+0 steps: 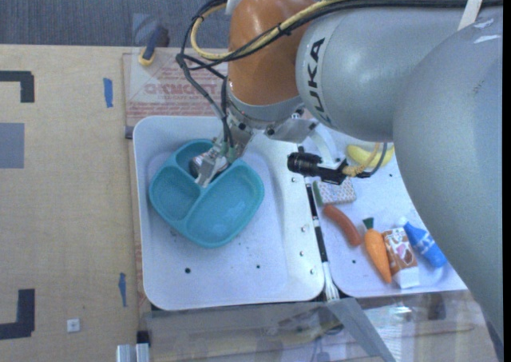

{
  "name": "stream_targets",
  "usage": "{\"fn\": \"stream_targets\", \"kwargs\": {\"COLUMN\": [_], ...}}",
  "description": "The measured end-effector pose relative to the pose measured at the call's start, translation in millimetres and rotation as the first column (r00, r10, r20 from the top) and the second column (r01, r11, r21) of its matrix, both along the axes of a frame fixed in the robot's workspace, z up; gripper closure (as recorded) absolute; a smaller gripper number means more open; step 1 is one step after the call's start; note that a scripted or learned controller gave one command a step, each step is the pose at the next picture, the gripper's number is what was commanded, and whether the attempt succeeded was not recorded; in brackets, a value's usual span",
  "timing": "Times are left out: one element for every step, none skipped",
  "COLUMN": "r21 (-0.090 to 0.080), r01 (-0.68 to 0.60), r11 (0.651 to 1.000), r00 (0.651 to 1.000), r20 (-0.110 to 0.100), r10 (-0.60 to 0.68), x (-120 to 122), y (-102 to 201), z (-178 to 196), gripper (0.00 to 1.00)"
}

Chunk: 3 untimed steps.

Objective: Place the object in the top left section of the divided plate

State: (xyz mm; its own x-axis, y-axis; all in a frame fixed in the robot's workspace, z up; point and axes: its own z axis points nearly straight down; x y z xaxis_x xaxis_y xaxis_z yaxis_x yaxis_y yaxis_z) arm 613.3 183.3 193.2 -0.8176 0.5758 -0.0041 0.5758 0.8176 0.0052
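Note:
A teal divided plate [209, 203] lies in the left white bin [168, 272], turned at an angle. My gripper [210, 165] hangs over the plate's upper sections, near the ridge between them. A small dark object [196, 165] shows right beside the fingertips, over the plate's upper section. It is too small to tell what it is or whether the fingers touch it. The arm's orange band [263, 45] and grey wrist cover the back of the bin.
The right bin [359, 280] holds a red sausage [343, 224], an orange carrot [377, 255], a small packet [398, 250], a blue bottle [423, 244], a speckled sponge [335, 191] and a yellow banana [371, 159]. A cardboard sheet [172, 85] lies behind the left bin.

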Motion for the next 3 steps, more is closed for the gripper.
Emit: {"fn": "stream_targets", "kwargs": {"r21": [-0.002,-0.001,-0.001], "r01": [-0.237,-0.238,-0.313], "r11": [0.971,0.971,0.95], "r00": [0.971,0.971,0.95], "r20": [0.001,0.009,-0.001], "r10": [0.237,0.238,0.313], "x": [-40.4,-39.0,2.3], "y": [-16.8,-15.9,-13.4], "z": [140.4,152.1,35.9], "gripper": [0.0,1.0,1.0]}}
